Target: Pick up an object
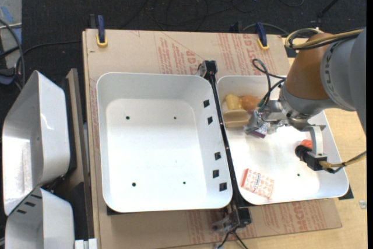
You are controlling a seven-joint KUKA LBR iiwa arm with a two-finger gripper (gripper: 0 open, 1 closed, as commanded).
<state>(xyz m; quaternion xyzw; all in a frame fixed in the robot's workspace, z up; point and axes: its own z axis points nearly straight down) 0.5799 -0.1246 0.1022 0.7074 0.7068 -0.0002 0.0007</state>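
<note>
purple-tinged object [258, 130] lies right at the fingers [260, 121].

Tabletop [175, 52]: a tan board printed with faded red lettering, lying over dark flooring. Two clamps grip its far edge, a yellow-tipped one [101, 32] at the left corner and a second [261, 35] toward the right. Two shallow white bins sit directly on the board, side by side and touching along a black divider strip [220, 125]. The left bin [111, 143] is the larger; the right bin [291, 192] overhangs what appears to be the board's right edge.
</note>
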